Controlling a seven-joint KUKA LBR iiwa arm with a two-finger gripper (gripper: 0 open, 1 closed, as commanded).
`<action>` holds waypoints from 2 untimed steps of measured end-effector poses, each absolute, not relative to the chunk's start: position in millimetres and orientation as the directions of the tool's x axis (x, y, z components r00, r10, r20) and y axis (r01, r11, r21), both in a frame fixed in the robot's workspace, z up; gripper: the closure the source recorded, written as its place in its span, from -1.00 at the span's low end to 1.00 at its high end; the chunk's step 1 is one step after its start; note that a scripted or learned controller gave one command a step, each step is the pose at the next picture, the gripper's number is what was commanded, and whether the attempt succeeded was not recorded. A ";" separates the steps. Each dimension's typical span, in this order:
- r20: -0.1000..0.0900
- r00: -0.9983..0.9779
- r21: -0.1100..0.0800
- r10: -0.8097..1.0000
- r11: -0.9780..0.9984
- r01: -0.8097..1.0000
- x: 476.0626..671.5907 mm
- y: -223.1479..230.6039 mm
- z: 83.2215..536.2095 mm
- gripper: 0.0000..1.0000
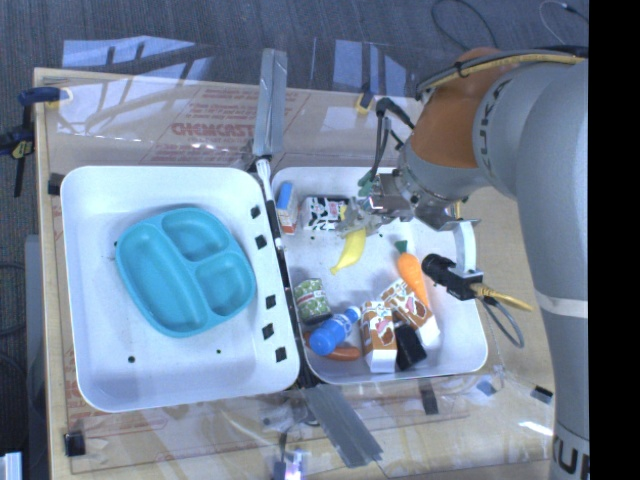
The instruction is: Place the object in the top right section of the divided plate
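Note:
A blue divided plate (150, 288) lies in the left bin (90, 368), with three sections showing. My gripper (368, 211) is low over the back of the right bin (465, 343), under the grey arm with its orange band. A yellow banana (349, 252) lies tilted on the bin floor, its upper tip right at the gripper's end. Whether the banana is touched or only near the gripper is hidden by the wrist body.
The right bin also holds a cow-patterned carton (324, 213), an orange carrot (412, 278), a green can (310, 297), a blue bottle (333, 334), several small cartons (383, 330) and a black block (408, 347). A ridge with black clips (268, 268) separates the bins.

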State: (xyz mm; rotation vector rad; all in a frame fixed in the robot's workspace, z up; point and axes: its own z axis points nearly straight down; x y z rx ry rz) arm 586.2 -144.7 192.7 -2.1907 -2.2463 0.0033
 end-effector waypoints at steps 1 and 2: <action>0.003 -0.609 -0.003 0.793 0.609 0.793 579.0 -95.5 217.0 1.00; 0.003 -0.825 -0.002 0.565 0.825 0.565 556.7 -18.7 190.6 1.00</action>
